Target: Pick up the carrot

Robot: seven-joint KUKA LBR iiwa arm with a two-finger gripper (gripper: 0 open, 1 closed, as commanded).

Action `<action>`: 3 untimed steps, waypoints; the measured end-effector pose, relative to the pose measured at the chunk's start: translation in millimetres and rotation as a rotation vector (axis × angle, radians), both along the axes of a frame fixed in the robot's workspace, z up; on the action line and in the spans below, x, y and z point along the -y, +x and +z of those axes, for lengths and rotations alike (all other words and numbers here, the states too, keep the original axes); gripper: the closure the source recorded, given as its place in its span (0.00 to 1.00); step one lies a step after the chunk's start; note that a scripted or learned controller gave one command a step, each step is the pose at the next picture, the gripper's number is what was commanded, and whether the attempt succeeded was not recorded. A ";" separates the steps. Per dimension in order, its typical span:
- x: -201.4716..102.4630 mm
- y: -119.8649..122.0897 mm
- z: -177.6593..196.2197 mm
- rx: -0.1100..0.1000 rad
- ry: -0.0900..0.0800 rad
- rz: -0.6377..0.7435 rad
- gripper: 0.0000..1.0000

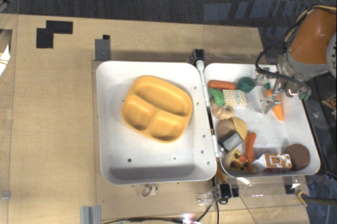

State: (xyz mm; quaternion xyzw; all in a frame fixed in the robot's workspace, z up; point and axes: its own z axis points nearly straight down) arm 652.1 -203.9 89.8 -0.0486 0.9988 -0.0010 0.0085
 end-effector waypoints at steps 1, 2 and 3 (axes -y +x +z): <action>-9.7 -60.1 -1.2 -0.006 -0.001 0.039 0.00; -0.5 -78.7 -0.6 -0.001 0.001 -0.050 0.00; -0.6 -3.3 -0.7 -0.001 0.006 -0.404 0.00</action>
